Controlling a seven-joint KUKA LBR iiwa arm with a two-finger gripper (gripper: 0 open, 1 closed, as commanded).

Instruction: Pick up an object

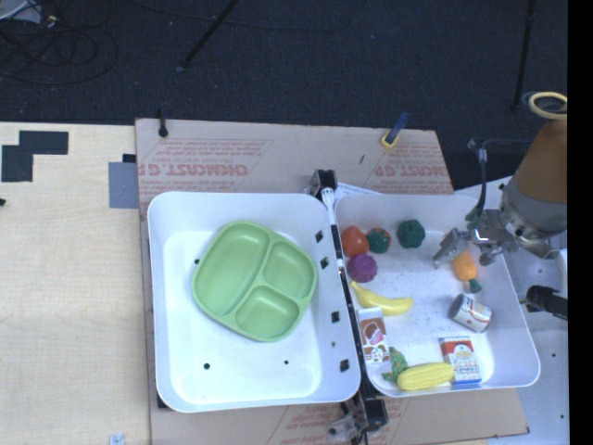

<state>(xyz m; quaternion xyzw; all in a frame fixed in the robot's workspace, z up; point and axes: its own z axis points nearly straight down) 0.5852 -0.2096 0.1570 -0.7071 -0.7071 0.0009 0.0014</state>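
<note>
Where the pale wood is showing at the left, these things are lying, largest first:

Bench [65, 276]: it is carrying a brown cardboard sheet [278, 156] with red print, and the two bins are sitting on that sheet side by side.

Left bin [176, 369]: it is holding a green divided plate [255, 281], which is lying slightly turned near the bin's middle.

Right bin [519, 350]: it is holding all the small toy pieces, and the arm is reaching over its right rim.

Arm [542, 170]: grey with an orange band, it is coming in from the right and hanging above the right bin's upper right part.

Tool [474, 246]: its fingers are spreading apart above the bin floor, with nothing seen between them; one dark finger is pointing left, the other is sitting just above the orange piece.

Banana [382, 301]: it is lying near the bin's left wall, just below the purple ball.

Corn cob [424, 375]: it is lying at the lower edge, touching the red and white packet [461, 358] to its right and some green leaves [396, 362] to its left.

Carton [372, 334]: red and white, it is lying along the left wall below the banana.

Can [472, 312]: it is lying tilted, below the orange piece.

Orange piece [464, 268]: the nearest thing to the tool, it is sitting just under the right finger; whether they are touching I cannot tell.

Green pieces [410, 234]: the larger one is resting well left of the tool, and a smaller one [377, 241] is lying beside the red ball.

Red ball [354, 240]: it is sitting by the left wall.

Purple ball [363, 268]: it is sitting just below the red ball.
</note>
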